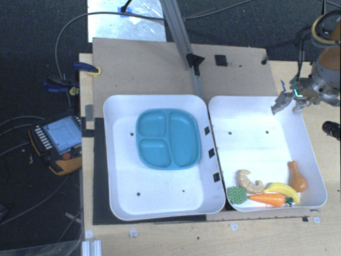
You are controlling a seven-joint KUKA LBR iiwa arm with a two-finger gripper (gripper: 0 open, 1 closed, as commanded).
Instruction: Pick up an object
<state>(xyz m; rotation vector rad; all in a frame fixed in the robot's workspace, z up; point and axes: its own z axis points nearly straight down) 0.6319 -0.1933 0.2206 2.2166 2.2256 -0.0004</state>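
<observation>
Toy foods cluster in the near corner of the right-hand shallow white plastic bin: an orange plastic carrot lying crosswise, with a yellow banana just behind it. The grey two-finger hand hovers over that bin's far edge, well apart from the carrot, fingers spread and grasping nothing.
</observation>
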